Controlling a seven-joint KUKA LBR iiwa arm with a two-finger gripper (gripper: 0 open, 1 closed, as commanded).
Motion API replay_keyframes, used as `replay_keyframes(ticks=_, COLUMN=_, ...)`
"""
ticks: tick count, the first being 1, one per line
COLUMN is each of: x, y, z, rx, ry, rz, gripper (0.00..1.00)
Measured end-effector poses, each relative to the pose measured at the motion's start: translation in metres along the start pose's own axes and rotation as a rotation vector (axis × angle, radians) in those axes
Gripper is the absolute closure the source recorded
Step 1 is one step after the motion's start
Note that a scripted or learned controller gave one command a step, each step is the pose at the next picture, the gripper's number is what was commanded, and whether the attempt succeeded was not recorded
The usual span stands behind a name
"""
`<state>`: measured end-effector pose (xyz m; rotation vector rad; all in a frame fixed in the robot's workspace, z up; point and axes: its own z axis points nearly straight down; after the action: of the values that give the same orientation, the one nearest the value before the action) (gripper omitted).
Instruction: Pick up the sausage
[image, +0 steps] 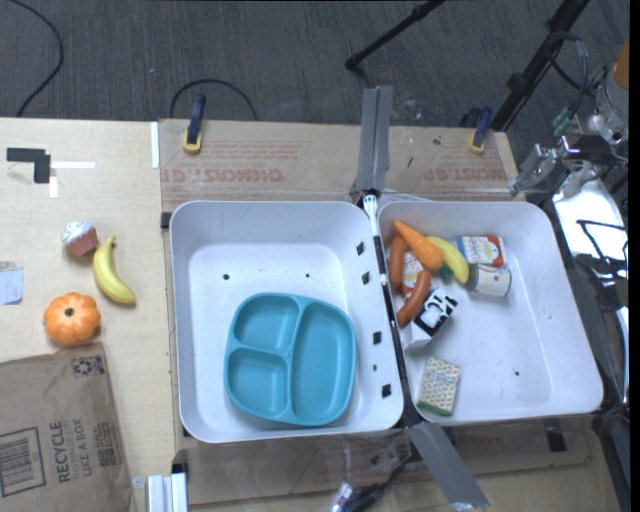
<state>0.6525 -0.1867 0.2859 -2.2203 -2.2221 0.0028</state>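
Observation:
The sausage (412, 298) is a reddish-brown link lying aslant against the left wall of the right bin (560, 330). A second link of the same colour (397, 264) lies upright just above it. An orange carrot (418, 245) rests across their upper ends. My gripper (545, 163) hangs at the far upper right, outside the right bin's back corner and well away from the sausage. Nothing shows in its grasp.
The right bin also holds a yellow banana (452, 258), a small carton (480, 248), a can (491, 281), a black-and-white object (436, 312) touching the sausage, and a cracker box (438, 385). A blue divided plate (292, 358) lies in the left bin (200, 300). Toy foods sit on the bench at left.

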Motion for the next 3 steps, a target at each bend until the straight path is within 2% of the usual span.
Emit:
replay_keyframes(ticks=1, x=0.029, y=-0.087, z=0.148, rx=0.002, ry=0.001, rz=-0.065, gripper=0.00)
replay_keyframes(ticks=2, x=0.069, y=-0.046, z=0.148, rx=-0.001, ry=0.000, rz=-0.119, gripper=0.00)
replay_keyframes(ticks=3, x=0.086, y=-0.052, z=0.175, rx=-0.039, ry=-0.017, rz=-0.407, gripper=0.00)
